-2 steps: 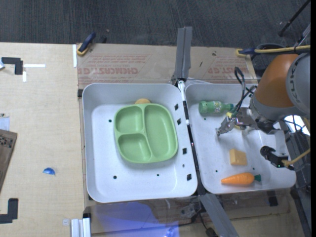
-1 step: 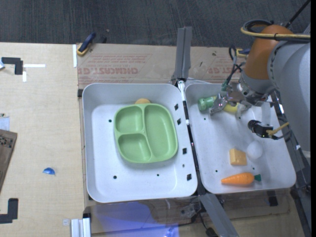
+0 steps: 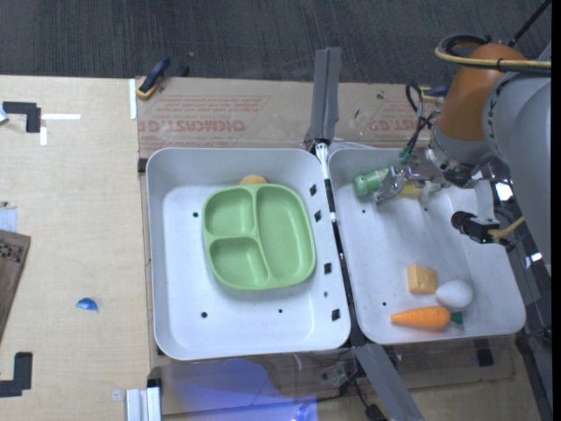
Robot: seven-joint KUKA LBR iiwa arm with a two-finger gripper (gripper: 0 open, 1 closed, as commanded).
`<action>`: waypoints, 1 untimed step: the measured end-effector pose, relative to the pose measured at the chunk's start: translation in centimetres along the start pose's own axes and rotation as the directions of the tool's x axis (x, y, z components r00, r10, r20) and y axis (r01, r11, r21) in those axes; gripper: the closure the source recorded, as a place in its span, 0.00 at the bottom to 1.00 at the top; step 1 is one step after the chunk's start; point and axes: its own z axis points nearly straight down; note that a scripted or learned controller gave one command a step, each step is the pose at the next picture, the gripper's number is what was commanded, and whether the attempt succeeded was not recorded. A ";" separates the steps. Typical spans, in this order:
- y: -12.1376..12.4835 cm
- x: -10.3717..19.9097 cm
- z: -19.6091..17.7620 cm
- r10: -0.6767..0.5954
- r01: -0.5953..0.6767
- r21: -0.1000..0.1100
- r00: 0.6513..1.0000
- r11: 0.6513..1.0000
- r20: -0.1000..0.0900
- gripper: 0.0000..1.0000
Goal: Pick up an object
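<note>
I saw my gripper [image 3: 392, 185] low over the right bin [image 3: 491, 323], near its far left corner, and I could not tell how it was set. A green object [image 3: 369, 181] lay touching its tip. At that bin's near edge lay a carrot [image 3: 419, 318], with a white egg [image 3: 454, 295] and a yellow block [image 3: 422, 279] just behind it. In the left bin [image 3: 175, 323] a green divided plate [image 3: 259, 236] sat centred, a small orange thing [image 3: 253, 181] at its far rim.
</note>
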 end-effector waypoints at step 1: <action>0.1 -0.1 -1.1 -0.002 0.002 -0.008 1.000 1.000 0.005 1.00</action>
